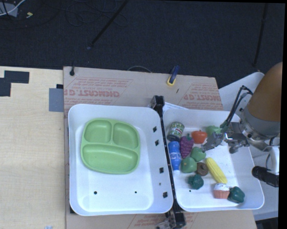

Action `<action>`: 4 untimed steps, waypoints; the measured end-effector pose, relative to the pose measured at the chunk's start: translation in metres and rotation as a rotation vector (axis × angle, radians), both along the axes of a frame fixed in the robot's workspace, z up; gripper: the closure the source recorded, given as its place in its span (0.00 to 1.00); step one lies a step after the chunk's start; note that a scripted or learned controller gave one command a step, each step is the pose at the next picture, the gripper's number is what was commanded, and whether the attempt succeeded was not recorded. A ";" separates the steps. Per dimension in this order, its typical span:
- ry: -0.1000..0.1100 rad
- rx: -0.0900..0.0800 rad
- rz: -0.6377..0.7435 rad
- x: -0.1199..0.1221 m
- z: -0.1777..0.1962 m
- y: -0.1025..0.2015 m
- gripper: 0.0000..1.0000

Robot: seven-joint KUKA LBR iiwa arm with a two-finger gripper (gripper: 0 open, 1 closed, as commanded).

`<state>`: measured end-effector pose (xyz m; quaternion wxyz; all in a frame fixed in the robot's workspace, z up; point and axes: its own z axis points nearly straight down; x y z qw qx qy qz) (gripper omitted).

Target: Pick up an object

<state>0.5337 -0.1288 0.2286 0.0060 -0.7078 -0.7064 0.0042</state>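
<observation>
Two white bins are seen side by side on the surface. In the left bin a green plate with three parts is laid flat. The right bin is filled with small toy foods.

Near the wall between the bins a small can is lying, and just below it a blue bottle is found. A purple bunch of grapes is placed beside the bottle. An orange-red tomato is seen just to the right of the can. Below the grapes a green pepper is set, and a dark green toy is lying lower down. A yellow corn cob is laid at a slant in the middle of the bin. Near the bottom edge a little cupcake is touched by a dark green lump.

The gripper is reached in from the right, over the upper part of the right bin. It is held close to the tomato and a light green toy. Whether its fingers are spread or pressed together cannot be told, and nothing is seen pinched between them.
</observation>
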 end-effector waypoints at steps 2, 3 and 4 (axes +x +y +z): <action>-0.008 -0.001 0.001 0.007 -0.042 0.008 0.00; -0.006 0.000 0.002 0.001 -0.096 0.000 0.00; -0.019 -0.002 0.002 0.003 -0.141 0.002 0.00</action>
